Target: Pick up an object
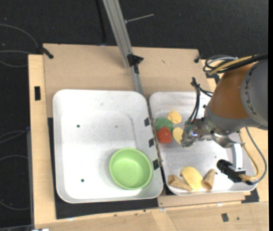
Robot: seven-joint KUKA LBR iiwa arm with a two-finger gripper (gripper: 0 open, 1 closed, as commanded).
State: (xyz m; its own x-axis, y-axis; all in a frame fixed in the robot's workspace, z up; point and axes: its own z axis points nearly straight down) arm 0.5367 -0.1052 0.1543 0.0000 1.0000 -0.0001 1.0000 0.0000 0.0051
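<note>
Arm low over the right bin, beside a small cluster of toy pieces.

From the left you see a green bowl [130, 168] in the left bin [78, 109]; then, in the right bin [208, 153], a green piece [163, 123], a red piece [164, 135] and yellow pieces [175, 116] lying close together. The gripper [190, 137] is just beside them; I cannot tell how its fingers stand or whether they have anything. You should choose one piece at the cluster's edge, center over it, and descend straight so the neighbours are not pushed.

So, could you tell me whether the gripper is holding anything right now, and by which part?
It cannot be told. The gripper sits low in the right bin, right beside a small yellow piece, but no grasp is visible.
</note>
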